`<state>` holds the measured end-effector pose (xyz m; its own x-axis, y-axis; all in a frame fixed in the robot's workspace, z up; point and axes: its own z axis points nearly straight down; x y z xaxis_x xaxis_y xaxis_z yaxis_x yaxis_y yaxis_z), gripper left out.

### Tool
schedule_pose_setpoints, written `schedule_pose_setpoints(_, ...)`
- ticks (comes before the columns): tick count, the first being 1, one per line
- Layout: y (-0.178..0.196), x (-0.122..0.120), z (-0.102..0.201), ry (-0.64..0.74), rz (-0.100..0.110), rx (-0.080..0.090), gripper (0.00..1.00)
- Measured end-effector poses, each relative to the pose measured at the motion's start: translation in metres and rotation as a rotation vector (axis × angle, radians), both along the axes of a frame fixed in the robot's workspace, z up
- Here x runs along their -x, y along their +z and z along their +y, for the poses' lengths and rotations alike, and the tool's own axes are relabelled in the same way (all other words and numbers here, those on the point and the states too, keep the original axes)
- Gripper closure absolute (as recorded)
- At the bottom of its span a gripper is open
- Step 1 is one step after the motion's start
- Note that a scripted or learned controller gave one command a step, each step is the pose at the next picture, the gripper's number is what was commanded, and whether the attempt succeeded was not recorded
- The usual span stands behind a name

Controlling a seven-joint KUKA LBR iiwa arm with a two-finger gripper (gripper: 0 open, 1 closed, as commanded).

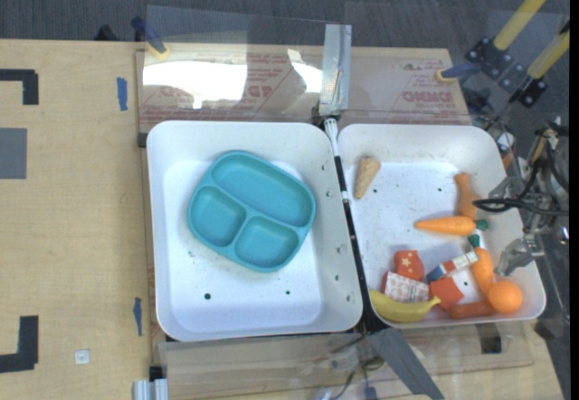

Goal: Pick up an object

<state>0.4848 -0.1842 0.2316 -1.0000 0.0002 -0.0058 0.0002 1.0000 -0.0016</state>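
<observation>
The right white bin (425, 163) holds several toy foods. A beige cone-shaped piece (365, 175) lies near its left wall. An orange carrot (445, 225) lies across the middle, with a second carrot (465, 193) just behind it. At the front lie a yellow banana (403, 307), a red and white carton (404, 276), a small white, blue and red packet (455, 269), a third carrot (482, 270) and an orange ball (506, 297) in the front right corner. They sit close together and some touch.
The left white bin (172, 163) holds a teal divided plate (251, 210). A clear panel with a metal post (335, 72) stands behind the bins. Cables and dark fittings (529, 208) crowd the right bin's right rim. Yellow bars (534, 0) cross the top right.
</observation>
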Motion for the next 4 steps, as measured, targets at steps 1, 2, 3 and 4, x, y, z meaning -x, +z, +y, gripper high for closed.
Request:
schedule_pose_setpoints(1,-0.112,0.003,-0.007,-0.038,0.006,-0.002,0.0)
schedule_pose_setpoints(2,-0.132,-0.04,0.0,-0.286,-0.022,0.004,0.0)
schedule_pose_setpoints(3,-0.143,-0.104,0.002,-0.301,-0.004,-0.002,0.0)
schedule_pose_setpoints(4,-0.13,-0.107,0.002,-0.3,-0.017,0.0,1.0)
